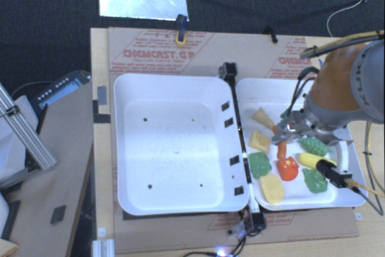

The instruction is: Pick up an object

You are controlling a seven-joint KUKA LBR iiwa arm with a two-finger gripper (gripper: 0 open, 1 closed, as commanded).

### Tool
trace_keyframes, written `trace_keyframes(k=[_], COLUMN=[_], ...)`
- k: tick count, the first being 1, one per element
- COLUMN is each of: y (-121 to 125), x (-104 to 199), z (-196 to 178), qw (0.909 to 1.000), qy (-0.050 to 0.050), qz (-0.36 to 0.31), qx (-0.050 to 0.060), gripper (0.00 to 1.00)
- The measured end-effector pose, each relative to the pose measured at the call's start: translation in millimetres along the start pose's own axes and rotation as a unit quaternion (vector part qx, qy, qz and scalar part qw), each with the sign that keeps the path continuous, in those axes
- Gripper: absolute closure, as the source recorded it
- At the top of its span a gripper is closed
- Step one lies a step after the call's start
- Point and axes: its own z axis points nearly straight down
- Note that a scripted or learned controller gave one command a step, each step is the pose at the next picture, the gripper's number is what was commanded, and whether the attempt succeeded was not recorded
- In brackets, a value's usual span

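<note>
The gripper [283, 132] hangs low in the right bin [264, 88], among toy foods; its grip cannot be told. Just beside it lie a carrot [281, 150], a tomato [288, 168] and a cheese wedge [260, 141].

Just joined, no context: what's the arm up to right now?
The KUKA arm reaches in from the right with its gripper low in the right bin, among a pile of plastic toy food: a carrot, a red pepper, corn, green and yellow pieces. Nothing is visibly lifted; a grasp can't be confirmed. The left bin sits alongside.
</note>
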Motion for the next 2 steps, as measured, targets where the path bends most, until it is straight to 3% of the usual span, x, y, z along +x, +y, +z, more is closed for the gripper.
trace_keyframes(k=[1, 2], y=[7.9, 66.3], x=[115.7, 171.2], z=[-64.9, -106.5], qw=[0.9999, 0.9999], qy=[0.001, -0.001], qz=[-0.007, -0.003], qx=[-0.01, -0.011], gripper=[1.0, 1.0])
